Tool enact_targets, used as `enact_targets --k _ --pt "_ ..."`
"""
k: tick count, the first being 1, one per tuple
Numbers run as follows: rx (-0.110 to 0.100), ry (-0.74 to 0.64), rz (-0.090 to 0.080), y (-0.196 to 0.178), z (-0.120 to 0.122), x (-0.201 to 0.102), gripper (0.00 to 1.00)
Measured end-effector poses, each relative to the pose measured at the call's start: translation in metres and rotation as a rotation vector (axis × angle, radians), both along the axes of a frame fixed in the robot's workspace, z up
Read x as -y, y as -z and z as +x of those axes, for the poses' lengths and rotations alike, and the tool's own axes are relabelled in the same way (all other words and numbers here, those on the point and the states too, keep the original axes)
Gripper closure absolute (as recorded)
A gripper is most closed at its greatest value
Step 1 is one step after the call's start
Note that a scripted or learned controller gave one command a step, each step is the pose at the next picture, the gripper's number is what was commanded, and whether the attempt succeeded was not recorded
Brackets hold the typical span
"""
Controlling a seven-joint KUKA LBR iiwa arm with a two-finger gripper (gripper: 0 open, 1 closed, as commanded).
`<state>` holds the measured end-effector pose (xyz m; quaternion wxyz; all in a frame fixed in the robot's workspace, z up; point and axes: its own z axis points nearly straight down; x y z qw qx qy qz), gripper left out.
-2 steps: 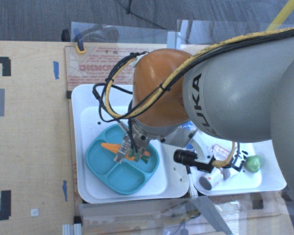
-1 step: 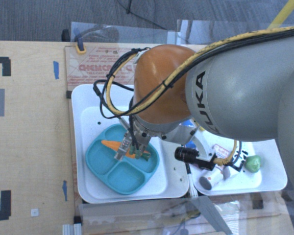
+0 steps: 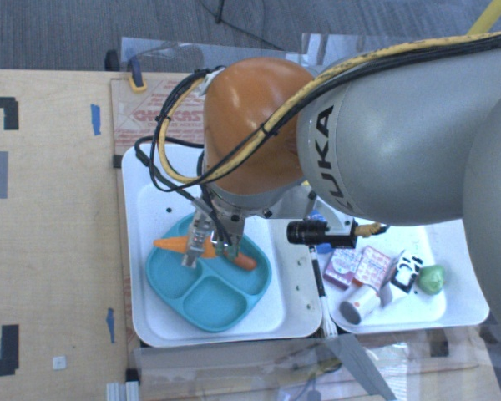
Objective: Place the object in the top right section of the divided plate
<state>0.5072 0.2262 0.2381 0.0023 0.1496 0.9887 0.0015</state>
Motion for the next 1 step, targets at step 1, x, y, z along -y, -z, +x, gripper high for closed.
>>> enact_targets --k 1 --pt "-0.005 -0.312 -0.002 0.112 -0.0284 0.0331 1.0"
